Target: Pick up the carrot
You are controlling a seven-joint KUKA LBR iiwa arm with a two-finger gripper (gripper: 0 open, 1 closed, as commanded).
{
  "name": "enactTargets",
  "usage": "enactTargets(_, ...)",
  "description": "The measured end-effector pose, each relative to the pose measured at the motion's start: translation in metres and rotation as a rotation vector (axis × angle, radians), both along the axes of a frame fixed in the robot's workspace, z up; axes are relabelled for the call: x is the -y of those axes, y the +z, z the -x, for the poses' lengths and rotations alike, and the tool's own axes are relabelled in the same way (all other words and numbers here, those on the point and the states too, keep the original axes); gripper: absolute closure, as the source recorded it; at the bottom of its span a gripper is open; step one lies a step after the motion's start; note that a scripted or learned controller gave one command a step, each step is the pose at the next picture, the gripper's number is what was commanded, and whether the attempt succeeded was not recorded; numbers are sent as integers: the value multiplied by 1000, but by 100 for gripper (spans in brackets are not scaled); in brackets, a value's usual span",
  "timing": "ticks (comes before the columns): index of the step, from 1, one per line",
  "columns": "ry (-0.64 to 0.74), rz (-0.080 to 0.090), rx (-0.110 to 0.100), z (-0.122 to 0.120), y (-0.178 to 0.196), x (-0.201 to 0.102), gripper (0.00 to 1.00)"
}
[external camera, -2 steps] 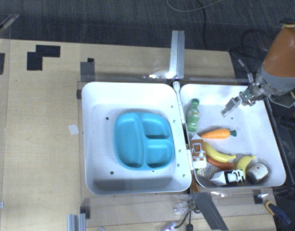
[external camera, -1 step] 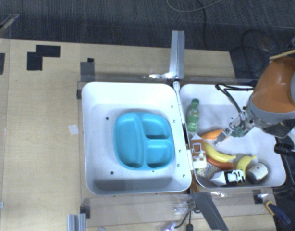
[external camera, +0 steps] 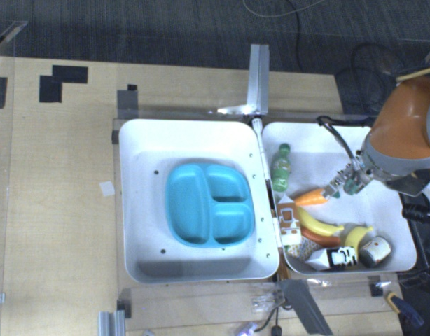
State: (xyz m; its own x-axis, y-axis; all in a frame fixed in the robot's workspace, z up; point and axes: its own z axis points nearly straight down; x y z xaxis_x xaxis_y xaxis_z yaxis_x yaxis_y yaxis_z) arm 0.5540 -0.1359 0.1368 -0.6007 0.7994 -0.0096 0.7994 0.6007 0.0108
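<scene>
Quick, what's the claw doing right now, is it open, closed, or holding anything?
Claw: beside the carrot in the right bin; open or closed cannot be told.

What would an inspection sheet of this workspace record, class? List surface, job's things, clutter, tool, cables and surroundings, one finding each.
Surface: wooden bench bearing left bin and right bin.
Job's things: carrot lying in the right bin, beside the banana.
Clutter: blue divided tray in the left bin; green bottle, banana, lemon and a grey ball in the right bin.
Tool: tool at the carrot's right end; grip cannot be judged.
Cables: thin cable looped on the floor.
Surroundings: dark carpet behind the bench.
</scene>
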Motion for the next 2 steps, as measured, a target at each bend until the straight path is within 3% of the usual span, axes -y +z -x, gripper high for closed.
enactTargets(1, 21, 3, 1, -35, -47, 55, 100)
enactTargets(2, -298, -3, -7, -77, 48, 18, 100)
